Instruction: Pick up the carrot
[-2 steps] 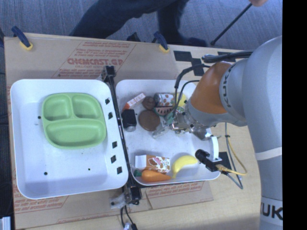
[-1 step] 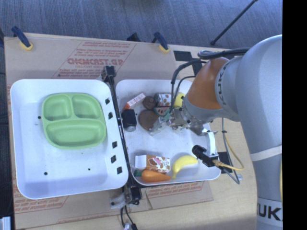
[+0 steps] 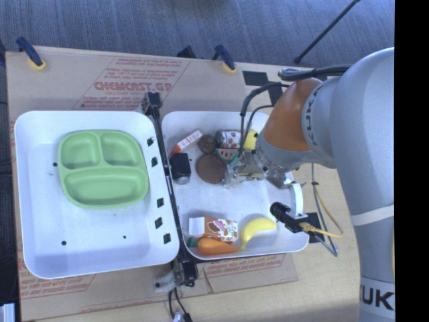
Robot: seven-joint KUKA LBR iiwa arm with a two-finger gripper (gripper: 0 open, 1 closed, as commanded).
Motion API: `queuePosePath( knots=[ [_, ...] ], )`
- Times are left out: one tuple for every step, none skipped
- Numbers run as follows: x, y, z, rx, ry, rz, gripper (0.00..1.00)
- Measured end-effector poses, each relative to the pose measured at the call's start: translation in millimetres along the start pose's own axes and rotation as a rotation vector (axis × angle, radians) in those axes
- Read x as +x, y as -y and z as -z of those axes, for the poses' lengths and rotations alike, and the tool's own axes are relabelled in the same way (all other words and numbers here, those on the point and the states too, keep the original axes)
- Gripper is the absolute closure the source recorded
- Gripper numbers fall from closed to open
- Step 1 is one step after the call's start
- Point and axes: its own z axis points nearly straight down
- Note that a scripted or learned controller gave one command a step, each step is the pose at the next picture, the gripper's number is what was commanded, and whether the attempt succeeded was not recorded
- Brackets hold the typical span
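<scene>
A single fixed camera sits above the bench (image 3: 100,72) and looks down at a slant, so the far edge of the cardboard-covered top and a strip of grey carpet (image 3: 134,12) beyond it lie along the upper part of the frame. It stands far enough back to take in both white bins whole, the left bin (image 3: 40,247) and the right bin (image 3: 221,200) side by side across the middle. The grey arm (image 3: 362,126) enters from the right and looms large, being nearer the lens than the bench.
</scene>
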Motion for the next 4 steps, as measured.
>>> queuePosePath(
  knots=[
    [-34, -21, 73, -0.008, 0.004, -0.007, 1.0],
    [-34, -21, 72, -0.007, 0.003, -0.007, 0.0],
    [-20, 64, -7, -0.007, 0.002, -0.005, 0.0],
    [-14, 25, 9, -0.007, 0.003, -0.006, 0.0]
  ],
)
